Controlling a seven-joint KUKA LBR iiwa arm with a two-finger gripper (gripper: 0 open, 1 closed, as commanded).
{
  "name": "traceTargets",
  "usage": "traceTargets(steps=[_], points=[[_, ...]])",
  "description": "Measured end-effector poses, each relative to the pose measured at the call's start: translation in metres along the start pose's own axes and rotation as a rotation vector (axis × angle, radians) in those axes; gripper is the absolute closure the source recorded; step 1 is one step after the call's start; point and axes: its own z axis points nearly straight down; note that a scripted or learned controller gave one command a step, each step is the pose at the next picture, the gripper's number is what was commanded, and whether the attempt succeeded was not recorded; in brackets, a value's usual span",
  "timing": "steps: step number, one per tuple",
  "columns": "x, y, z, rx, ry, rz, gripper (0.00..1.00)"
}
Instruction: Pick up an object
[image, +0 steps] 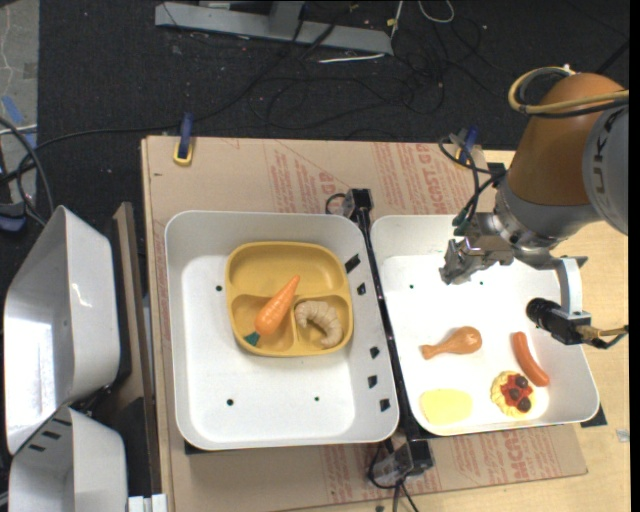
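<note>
So far we have picked up nothing: our end effector (462, 266) hangs over the right bin (420, 235), grip unclear, above the toy drumstick (453, 345).

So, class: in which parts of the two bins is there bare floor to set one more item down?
Left bin: a wide bare strip below the yellow plate, and a narrower one to its left. Right bin: bare along the top and left, around the gripper. Crowded at its lower edge: drumstick, sausage, yellow disc, tart.
</note>
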Motion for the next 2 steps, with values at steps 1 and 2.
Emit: traceTargets(steps=[1, 2], points=[[0.053, 0.017, 0.01, -0.002, 0.0, 0.0, 1.0], [0.102, 0.029, 0.017, -0.002, -0.001, 0.0, 1.0]])
